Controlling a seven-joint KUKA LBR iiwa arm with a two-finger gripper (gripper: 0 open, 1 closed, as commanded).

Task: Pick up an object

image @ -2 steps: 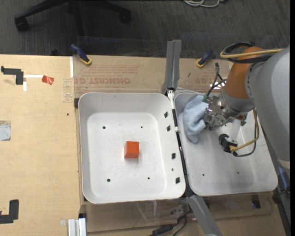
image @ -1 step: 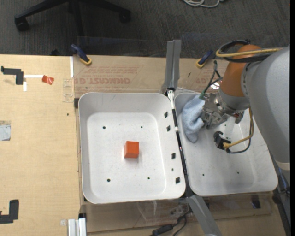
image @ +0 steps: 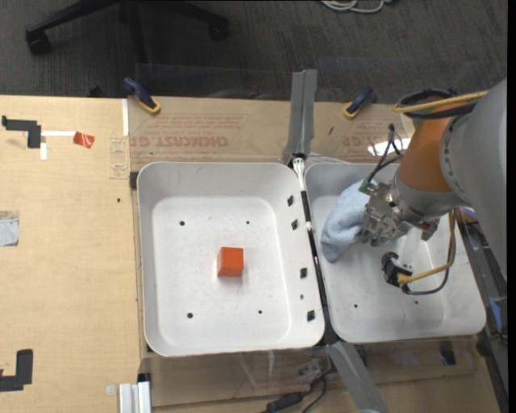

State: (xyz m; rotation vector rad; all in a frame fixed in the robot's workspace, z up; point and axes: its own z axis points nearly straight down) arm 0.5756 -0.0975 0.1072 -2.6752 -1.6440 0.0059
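1. Standing by the bench: dark carpet behind it, office chair legs [image: 121, 20] poking in at the top left, and brown cardboard [image: 210, 133] clamped down along the back edge under the bins.
2. Two shallow white bins sit side by side. The left bin [image: 161, 242] has one thing in it, an orange-red block [image: 230, 262], sitting roughly in the middle of the floor, well apart from every wall.
3. The right bin [image: 451, 314] has a light blue cloth [image: 343, 222] bunched up in its upper left area, close to the divider between the bins.
4. The arm [image: 451, 153] comes in from the right, grey with its orange band, and hangs over the right bin.
5. The gripper [image: 372, 230] is down right at the cloth's right edge, seemingly touching it. The fingers are buried in the wrist hardware and cloth folds, so I honestly can't tell if they're apart or pinched together, or whether any cloth is between them.
6. A loop of cable [image: 419, 274] dangles from the wrist over the bin floor.
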